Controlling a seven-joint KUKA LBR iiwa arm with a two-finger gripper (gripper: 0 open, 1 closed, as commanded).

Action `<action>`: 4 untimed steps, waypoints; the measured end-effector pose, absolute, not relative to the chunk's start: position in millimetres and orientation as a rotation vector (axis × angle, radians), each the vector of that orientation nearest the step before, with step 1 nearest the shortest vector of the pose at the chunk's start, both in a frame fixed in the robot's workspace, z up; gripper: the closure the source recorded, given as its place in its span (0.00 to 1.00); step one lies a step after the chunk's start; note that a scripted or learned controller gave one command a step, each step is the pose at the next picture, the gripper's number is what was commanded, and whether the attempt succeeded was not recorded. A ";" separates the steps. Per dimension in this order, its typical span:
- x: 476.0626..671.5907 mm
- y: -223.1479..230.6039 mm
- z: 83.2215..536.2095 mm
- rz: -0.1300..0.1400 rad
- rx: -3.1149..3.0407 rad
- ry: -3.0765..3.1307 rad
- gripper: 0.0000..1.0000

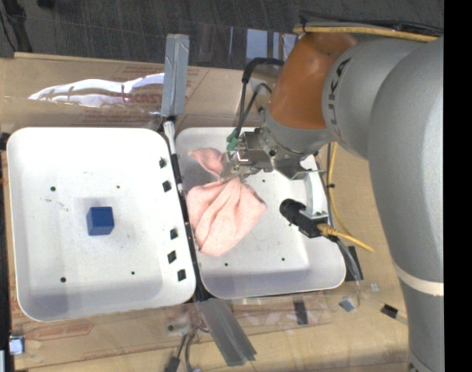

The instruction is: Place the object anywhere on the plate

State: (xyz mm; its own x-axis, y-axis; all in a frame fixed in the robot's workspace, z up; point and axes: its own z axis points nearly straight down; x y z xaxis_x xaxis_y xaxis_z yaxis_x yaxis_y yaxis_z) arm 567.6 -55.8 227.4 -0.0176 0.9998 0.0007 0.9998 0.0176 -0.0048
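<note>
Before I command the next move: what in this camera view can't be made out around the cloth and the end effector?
- End effector: its tips sit at the top of the pink cloth, blocked by the wrist body, so contact is unclear.
- Right bin: its upper right part is covered by the arm.
- Pink cloth: its folds hide whatever lies beneath.
- Blue cube in the left bin: too small for surface detail.

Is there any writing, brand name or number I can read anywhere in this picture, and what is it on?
"KUKA", only partly readable, in dark letters on the grey robot arm, just past its orange band.
Reddish print on the cardboard behind the bins: too blurred to read.
No writing on the blue block or the pink cloth.
</note>
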 end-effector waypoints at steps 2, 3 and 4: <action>549.6 -7.1 219.7 0.006 -1.691 -2.642 1.00; 544.1 38.6 219.9 0.005 -1.125 -2.929 1.00; 521.3 82.5 220.9 0.003 -0.510 -3.096 1.00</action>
